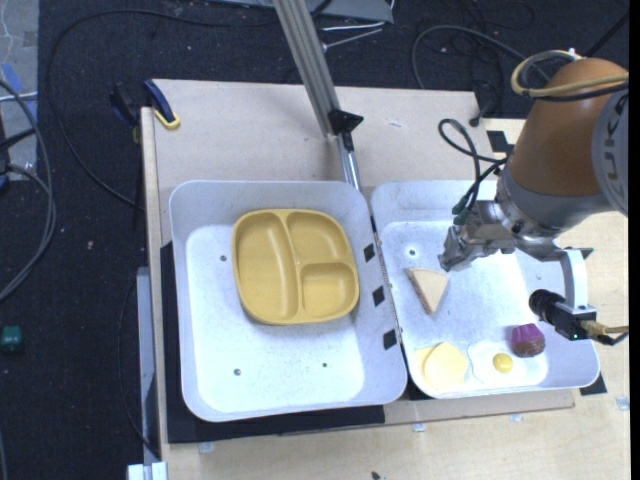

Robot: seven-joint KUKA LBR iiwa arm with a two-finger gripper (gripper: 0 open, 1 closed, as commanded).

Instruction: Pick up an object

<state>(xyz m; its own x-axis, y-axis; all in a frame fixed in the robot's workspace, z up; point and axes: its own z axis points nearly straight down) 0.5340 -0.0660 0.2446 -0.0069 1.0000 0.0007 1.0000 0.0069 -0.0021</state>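
Wedge-shaped beige piece (pixel 430 289) sits in the right bin (pixel 580 373), mid-left. I've got the gripper (pixel 455 253) just above and right of it; can't tell its finger state from here. Yellow disc (pixel 445 364), fried-egg toy (pixel 497 362), purple piece (pixel 528 340) along the near edge. Yellow divided plate (pixel 296 266) in the left bin (pixel 200 368).

Even, moderately bright overhead light; white bins (pixel 200 268) slightly washed and grainy, soft shadow along their near edge, dark floor (pixel 80 68) underexposed, overall mild softness and low resolution, faint bluish cast.
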